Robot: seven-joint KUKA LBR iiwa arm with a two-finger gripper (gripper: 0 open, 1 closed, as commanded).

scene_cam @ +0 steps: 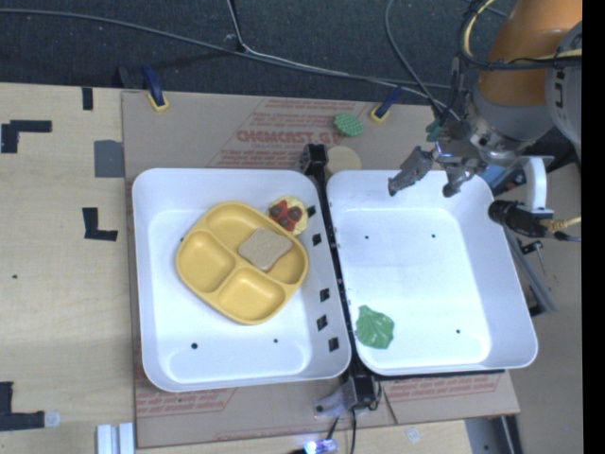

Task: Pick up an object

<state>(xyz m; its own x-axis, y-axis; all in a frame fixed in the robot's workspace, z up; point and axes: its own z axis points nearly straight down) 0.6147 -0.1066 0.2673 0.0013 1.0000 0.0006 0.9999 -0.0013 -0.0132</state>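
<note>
Here, the likeliest thing to pick is a small green leafy piece, lying flat on the floor of the right bin, in its near-left corner, just beside the divider where the two bins meet. Nothing touches it.

The gripper hangs over the far edge of that same bin, well apart from the green piece. Its two dark fingers are spread wide, one toward the left and one toward the right, with nothing between them. Above it rises the grey arm with its orange band, reaching in from the right, cables looping around it.

In the left bin sits a yellow divided plate, turned at an angle. A tan slice like bread rests on the plate near its middle, across the ridges between compartments. At the plate's far-right edge is a small cluster of red and dark bits, touching the plate's rim.

Beyond the bins, on the brown cardboard sheet covering the desk, lies a small green dotted object next to a pale round disc. Blue-and-yellow clamps hold the sheet at its far edge.
</note>
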